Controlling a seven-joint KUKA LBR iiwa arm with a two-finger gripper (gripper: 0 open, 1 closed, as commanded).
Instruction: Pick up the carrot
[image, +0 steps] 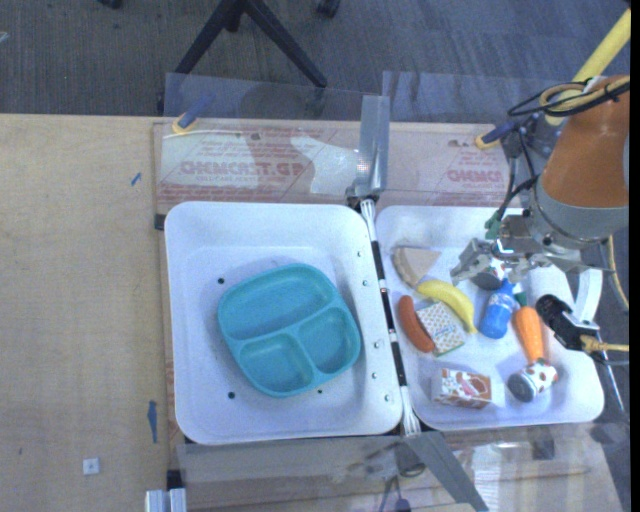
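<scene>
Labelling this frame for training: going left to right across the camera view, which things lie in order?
Teal three-compartment plastic tray → red sausage → yellow banana → blue bottle → orange carrot.

Bench (70, 300) with two white bins (270, 420)

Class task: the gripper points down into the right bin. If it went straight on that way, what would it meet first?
Most likely the blue bottle, just below the gripper. The carrot lies further right. Depth is unclear from this slanted view.

text: faint red print | on: clear sheet (262, 165) behind bins | legibility: unreadable
</scene>
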